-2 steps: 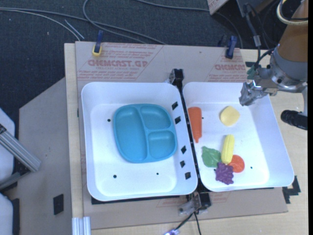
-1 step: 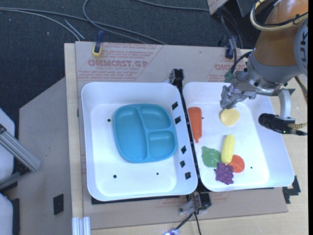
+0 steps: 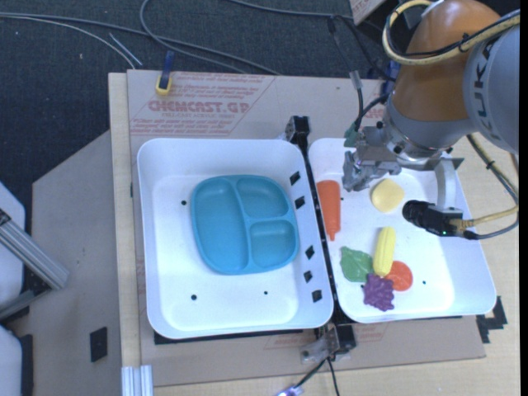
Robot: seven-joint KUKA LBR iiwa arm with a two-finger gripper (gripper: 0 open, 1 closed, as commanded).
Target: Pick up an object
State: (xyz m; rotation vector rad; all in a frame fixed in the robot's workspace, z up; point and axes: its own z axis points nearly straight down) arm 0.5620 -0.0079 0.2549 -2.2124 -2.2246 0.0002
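carrot (image 3: 329,207) lies in the right bin (image 3: 474,291) — gripper (image 3: 356,178) hovers just beside its top end, grip state can't be told.

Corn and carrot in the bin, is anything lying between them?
No. In the camera view, only bare white bin floor separates the orange carrot from the yellow corn. The green leaf sits lower down, beside the corn's bottom end.
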